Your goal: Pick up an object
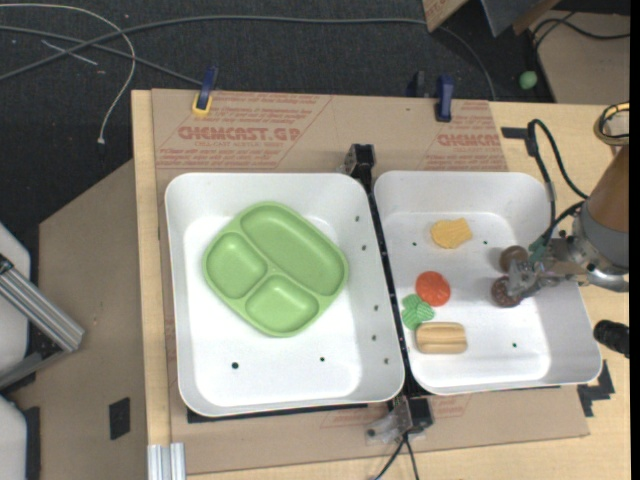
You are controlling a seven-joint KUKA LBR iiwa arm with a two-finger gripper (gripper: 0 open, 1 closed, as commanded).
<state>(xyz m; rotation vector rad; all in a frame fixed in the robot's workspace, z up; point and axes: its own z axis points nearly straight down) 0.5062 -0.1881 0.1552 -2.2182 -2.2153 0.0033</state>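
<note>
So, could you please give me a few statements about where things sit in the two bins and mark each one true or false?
1. The green divided plate lies in the left bin. True.
2. The yellow piece lies in the left bin. False: it lies in the right bin.
3. The red piece touches the leafy green piece. True.
4. The tan bun-like piece rests on the plate. False: it lies on the right bin's floor, below the red piece.
5. The gripper is over the left bin. False: it is over the right bin.
</note>
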